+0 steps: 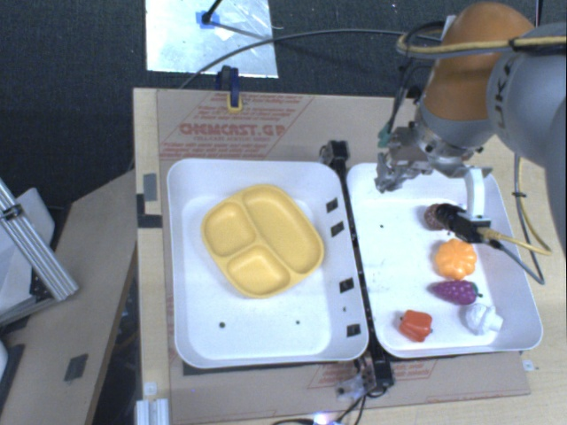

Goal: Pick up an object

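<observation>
Pincer (390, 181), its grip state impossible to tell, hangs over the right bin (390, 264) up-left of the orange pumpkin toy (454, 258); seemingly pre-grasp, next needing descent onto it.

left bin (190, 326): smooth white plastic, slight sheen | right bin (514, 326): same | yellow divided plate (261, 239): matt plastic | orange pumpkin (454, 258), purple grapes (454, 292), red pepper (415, 325): glossy plastic | bench board (292, 118): matt brown cardboard, red print | arm (532, 87): smooth grey casing, glossy orange band
</observation>
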You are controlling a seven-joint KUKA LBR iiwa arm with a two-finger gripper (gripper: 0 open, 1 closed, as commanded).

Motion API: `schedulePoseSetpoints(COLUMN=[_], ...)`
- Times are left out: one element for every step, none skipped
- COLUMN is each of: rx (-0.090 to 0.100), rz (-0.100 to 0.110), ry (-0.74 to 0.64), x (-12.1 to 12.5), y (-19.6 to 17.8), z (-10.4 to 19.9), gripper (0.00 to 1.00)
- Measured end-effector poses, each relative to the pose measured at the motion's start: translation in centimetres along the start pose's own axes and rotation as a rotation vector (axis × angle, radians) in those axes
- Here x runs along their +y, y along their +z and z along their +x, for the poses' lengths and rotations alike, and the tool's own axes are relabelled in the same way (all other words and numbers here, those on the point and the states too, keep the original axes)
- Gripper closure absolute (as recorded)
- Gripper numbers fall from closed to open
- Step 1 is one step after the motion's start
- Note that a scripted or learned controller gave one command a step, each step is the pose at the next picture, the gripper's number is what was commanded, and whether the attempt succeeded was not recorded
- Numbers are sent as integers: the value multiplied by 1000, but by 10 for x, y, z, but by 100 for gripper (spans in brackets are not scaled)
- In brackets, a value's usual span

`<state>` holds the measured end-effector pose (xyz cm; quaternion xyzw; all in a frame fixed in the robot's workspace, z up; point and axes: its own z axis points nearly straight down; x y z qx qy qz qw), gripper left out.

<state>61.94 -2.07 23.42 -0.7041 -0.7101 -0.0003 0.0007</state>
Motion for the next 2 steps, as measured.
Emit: schedulePoseSetpoints(rx=[-1, 0], rz=[1, 0], ry=[1, -2], x=[-19, -33], y=[12, 6], z=[46, 107], gripper=[100, 100])
